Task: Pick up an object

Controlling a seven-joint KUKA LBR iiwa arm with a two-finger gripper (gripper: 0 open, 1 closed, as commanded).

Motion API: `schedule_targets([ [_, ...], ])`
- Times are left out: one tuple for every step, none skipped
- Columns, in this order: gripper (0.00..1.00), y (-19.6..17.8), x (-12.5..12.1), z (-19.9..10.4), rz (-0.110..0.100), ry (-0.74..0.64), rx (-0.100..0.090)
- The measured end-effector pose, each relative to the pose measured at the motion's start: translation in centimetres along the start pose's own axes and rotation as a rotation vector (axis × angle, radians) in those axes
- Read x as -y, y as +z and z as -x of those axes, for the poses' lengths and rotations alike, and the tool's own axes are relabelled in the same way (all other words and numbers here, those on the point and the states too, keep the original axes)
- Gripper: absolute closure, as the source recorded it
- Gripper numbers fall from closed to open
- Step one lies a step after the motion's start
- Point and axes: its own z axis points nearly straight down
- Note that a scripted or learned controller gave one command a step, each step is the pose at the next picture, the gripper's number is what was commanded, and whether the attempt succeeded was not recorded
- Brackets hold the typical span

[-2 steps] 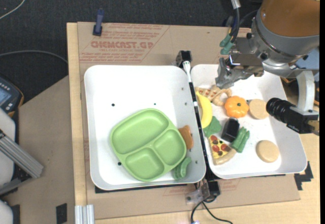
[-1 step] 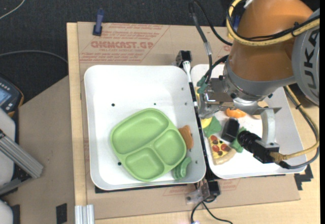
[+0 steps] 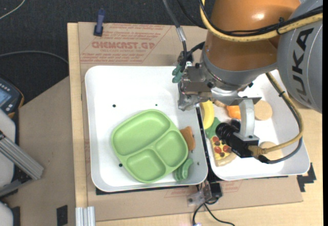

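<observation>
Apparently nothing was lifted yet: my claw [image 3: 190, 98] hung over the seam between the 2 bins, its state impossible to tell. The banana [image 3: 207, 114] lay just beside it in the right bin [image 3: 287, 163], the green tray [image 3: 148, 144] in the left

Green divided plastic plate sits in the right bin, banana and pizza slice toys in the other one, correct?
Not quite. The camera view shows the green divided plastic plate in the left white bin, not the right. The yellow toy banana and toy pizza slice lie in the right white bin.
</observation>
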Motion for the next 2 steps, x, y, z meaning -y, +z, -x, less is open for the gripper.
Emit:
schedule_targets([
  [1.00,-0.89,-0.05,0.36,-0.001,0.007,0.002],
  [1.00,-1.89,-0.10,0.32,0.001,0.006,0.002],
])
